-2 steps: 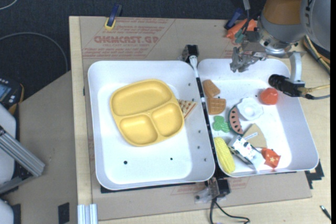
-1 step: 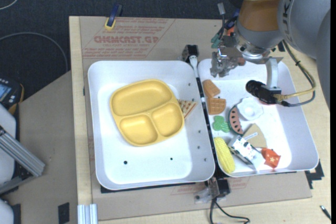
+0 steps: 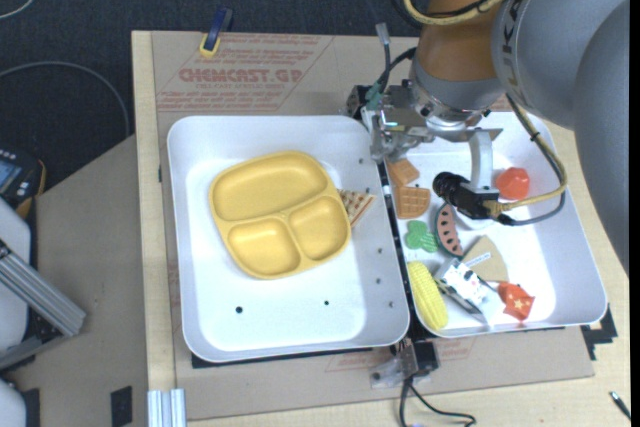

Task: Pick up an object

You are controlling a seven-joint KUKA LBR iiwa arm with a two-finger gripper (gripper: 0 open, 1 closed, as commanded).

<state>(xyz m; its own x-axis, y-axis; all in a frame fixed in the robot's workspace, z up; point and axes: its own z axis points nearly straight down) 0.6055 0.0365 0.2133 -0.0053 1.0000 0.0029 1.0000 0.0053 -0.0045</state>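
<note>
My gripper (image 3: pixel 388 143) hangs over the far left corner of the right bin (image 3: pixel 570 245), close to the wall between the two bins. Just below it lie a tan toast piece (image 3: pixel 403 172) and a brown waffle square (image 3: pixel 411 202). Further down that bin are a watermelon slice (image 3: pixel 447 228), a green leafy piece (image 3: pixel 420 238), a corn cob (image 3: pixel 428 295), a tan wedge (image 3: pixel 488 260), a small white and black toy (image 3: pixel 463 287) and a red piece (image 3: pixel 516 300). A red tomato (image 3: pixel 514 182) sits at the right.
The left bin (image 3: pixel 190 215) holds a yellow divided plate (image 3: pixel 279 212) and a small waffle cone piece (image 3: pixel 356 205) at its right edge. The grey arm (image 3: pixel 560 25) covers the far right. A blue and yellow clip (image 3: pixel 213 32) lies on the cardboard behind.
</note>
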